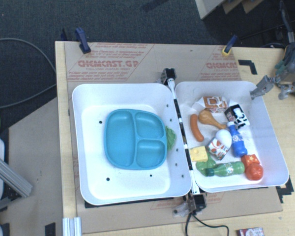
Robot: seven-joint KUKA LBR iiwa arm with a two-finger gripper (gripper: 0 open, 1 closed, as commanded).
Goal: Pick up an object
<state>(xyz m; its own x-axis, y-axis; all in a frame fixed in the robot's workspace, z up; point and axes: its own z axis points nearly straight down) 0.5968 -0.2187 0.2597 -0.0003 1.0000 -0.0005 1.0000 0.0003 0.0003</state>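
The right bin [273, 132] holds a heap of toy foods. Among them are an orange sausage [196, 127], a tan drumstick [210, 118], a brown and white packet [215, 102], a black and white item [236, 115], a blue bottle [237, 142], a white and red cup [220, 145], a yellow block [198, 154], a green bottle [222, 169] and a red tomato [254, 171]. My gripper [274, 90] hangs at the bin's far right corner, above its rim, open with nothing between its fingers.
The left bin [88, 132] bears a blue divided plate [135, 138], with a green item [170, 137] peeking out at the plate's right edge. A black divider [179, 127] runs between the bins. Blue clamps [82, 40] hold the brown board at the back.
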